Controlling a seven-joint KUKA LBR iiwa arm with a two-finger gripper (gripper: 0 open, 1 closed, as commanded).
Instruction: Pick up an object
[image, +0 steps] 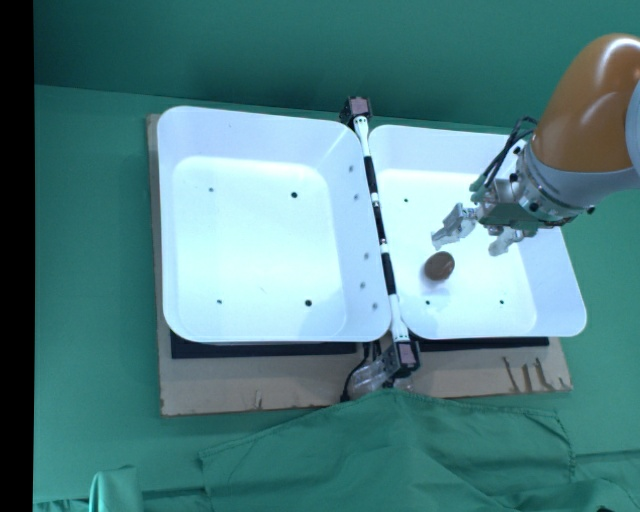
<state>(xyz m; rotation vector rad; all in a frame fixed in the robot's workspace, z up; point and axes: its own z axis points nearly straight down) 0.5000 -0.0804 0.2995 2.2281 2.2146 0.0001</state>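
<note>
A small brown object (439, 266) lies in the right bin (560, 300), toward its near-left part, with bare white floor around it. Just beyond it the jaws (476, 232) hang spread apart, holding nothing, not touching it.

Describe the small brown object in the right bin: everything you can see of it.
The brown object is small, rounded and slightly oval, dull brown; too small to tell its material. It lies on the floor of the right bin, near the left wall, alone and touching nothing else. The tool hangs just above and to its right, fingers spread, not holding it.
</note>
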